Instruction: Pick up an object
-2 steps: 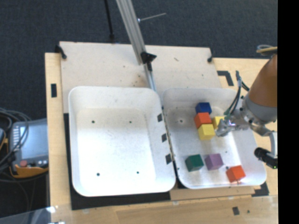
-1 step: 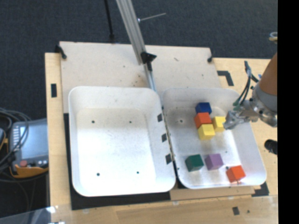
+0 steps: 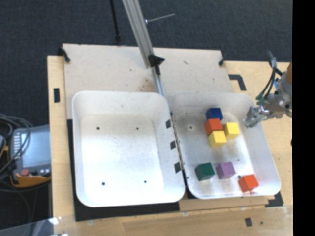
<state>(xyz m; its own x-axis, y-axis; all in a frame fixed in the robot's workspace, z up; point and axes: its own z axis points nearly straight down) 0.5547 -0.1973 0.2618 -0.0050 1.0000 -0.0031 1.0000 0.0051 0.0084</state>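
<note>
Camera view, looking down on both bins. My gripper [image 3: 253,116] hangs at the right rim of the right bin [image 3: 263,146], the wrist above it entering from the right edge; at this size I cannot tell how the jaws stand, and I see nothing carried beneath them. Every candidate lies to the left of the jaws or left and toward the camera — that is the relation the next move turns on. Nearest is the yellow cube [image 3: 232,129], just left of the jaws and slightly toward the camera. Touching it on its lower left is a second yellow cube [image 3: 217,138]; the orange-red cube [image 3: 213,126] sits against both, and the blue cube [image 3: 213,113] abuts the orange-red one on the far side, roughly level with the jaws. Being cubes, they offer no long axis; in my judgement, what matters is which faces are free, and this cluster is packed tight. Farther off, toward the camera, lie three looser pieces: an orange cube [image 3: 248,182] near the front right corner, a purple cube [image 3: 225,169] left of it, and a green cube [image 3: 204,171] beside that. The left bin [image 3: 78,132] lies well beyond, farthest from the jaws. I judge the approach not yet begun — a short leftward travel reaches the nearest yellow cube.
</note>
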